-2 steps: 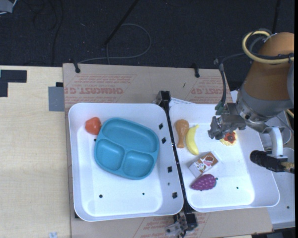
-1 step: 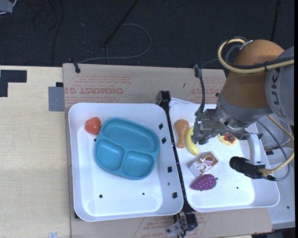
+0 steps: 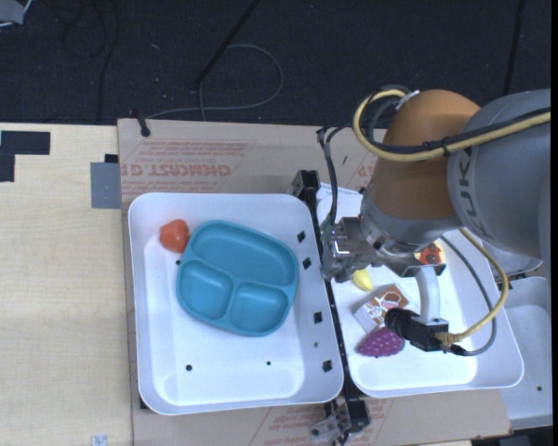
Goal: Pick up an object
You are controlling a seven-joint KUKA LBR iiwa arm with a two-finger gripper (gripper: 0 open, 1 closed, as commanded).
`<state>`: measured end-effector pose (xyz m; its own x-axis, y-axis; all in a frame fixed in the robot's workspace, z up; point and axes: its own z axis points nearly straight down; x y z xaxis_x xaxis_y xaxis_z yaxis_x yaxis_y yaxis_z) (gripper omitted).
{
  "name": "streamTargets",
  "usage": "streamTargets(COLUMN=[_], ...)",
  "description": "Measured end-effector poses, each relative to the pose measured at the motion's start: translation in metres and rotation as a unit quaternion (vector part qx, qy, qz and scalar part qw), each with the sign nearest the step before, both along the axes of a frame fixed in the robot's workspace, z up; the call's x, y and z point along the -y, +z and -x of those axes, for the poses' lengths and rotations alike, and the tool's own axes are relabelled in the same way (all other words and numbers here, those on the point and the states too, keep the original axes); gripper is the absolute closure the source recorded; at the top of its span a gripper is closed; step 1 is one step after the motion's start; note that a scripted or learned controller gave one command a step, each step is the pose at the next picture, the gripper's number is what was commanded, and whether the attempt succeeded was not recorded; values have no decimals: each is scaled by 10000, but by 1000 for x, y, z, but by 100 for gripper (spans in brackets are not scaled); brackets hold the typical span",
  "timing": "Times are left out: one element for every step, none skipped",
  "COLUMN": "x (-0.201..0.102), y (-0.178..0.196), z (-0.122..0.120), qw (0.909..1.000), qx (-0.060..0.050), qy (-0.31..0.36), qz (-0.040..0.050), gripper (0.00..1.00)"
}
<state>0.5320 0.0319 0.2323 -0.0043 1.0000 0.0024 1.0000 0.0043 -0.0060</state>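
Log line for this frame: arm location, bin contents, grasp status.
arm: above right bin | left bin: blue divided plate, orange-red ball | right bin: yellow piece, brown-white box, purple grapes | grasp: not confirmed

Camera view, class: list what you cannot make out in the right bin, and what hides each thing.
The right bin: far half hidden under the arm.
The orange thing: mostly covered by the arm, kind unclear.
The yellow thing: partly under the arm, too small to name.
The brown and white packet: print too small to read.
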Motion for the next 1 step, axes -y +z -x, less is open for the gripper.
streamTargets(x=[-47], y=[5], z=[17], qw=[10000], qx=[5], qy=[-4], qz=[10], gripper=[100])
